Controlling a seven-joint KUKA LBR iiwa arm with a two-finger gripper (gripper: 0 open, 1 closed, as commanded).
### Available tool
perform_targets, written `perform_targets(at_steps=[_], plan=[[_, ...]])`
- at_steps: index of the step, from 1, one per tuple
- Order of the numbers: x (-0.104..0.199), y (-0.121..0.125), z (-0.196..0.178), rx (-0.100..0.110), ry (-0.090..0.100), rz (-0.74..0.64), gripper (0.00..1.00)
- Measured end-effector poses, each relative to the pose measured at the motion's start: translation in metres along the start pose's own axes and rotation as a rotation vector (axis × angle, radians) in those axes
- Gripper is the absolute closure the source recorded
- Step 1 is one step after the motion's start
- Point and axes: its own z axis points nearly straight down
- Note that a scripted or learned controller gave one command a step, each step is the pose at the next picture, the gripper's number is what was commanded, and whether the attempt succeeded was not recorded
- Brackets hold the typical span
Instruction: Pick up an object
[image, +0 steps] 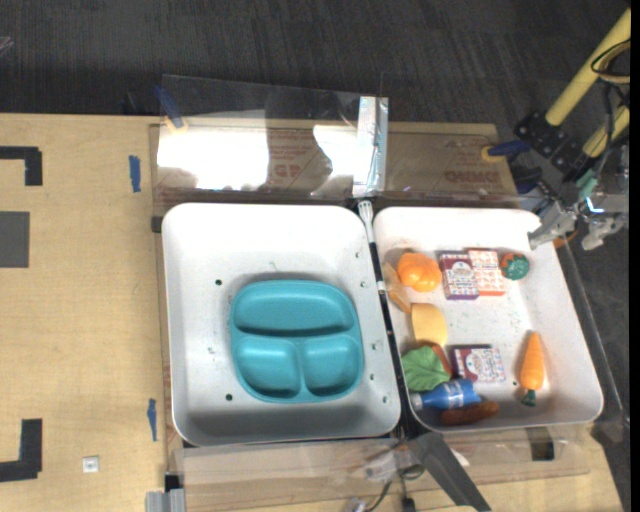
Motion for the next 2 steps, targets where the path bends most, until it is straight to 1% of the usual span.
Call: perform_targets(at_steps=[1, 2], plan=[[0.082, 0.015, 0.109, 0.003, 0.002, -0.333, 0.0], [0.079, 0.036, 0.166, -0.017, -0.008, -0.349, 0.0]])
